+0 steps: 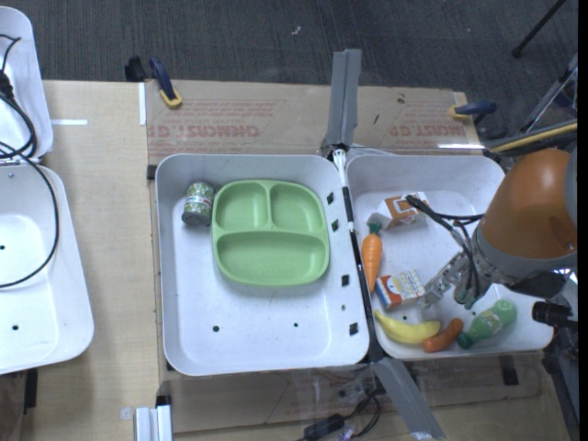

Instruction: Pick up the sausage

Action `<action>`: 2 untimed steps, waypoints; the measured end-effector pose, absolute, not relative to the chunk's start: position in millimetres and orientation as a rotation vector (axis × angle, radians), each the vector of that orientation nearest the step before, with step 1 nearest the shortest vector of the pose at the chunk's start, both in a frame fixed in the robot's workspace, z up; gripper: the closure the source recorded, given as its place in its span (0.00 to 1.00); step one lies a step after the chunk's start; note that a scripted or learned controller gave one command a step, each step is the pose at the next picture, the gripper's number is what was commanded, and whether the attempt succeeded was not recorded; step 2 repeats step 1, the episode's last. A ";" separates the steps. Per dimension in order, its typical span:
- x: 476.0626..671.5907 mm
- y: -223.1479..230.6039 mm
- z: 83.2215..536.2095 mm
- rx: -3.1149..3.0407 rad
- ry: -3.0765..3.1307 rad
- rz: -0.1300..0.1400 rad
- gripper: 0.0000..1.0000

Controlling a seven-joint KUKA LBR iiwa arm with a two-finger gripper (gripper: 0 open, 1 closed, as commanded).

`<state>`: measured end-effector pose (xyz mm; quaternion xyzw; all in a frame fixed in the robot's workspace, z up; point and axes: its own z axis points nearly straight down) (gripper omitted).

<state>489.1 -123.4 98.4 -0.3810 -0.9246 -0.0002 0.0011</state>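
The sausage (443, 335) is a short orange-red link lying near the front edge of the right bin (478, 184), just right of a yellow banana (407, 328). My gripper (457, 281) hangs over the right bin a little above and behind the sausage, apart from it. The grey arm with its orange band (537, 211) comes in from the right and hides part of the bin floor.
In the right bin also lie a carrot (371, 258), a small carton (401, 288), an orange box (404, 210) and a green bottle (487, 324) right beside the sausage. The left bin (184, 320) holds a green divided plate (271, 231) and a small can (197, 203).
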 end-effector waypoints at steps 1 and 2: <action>477.5 -189.0 91.0 -1.328 -2.848 0.001 1.00; 477.5 -189.0 91.0 -1.328 -2.848 0.001 1.00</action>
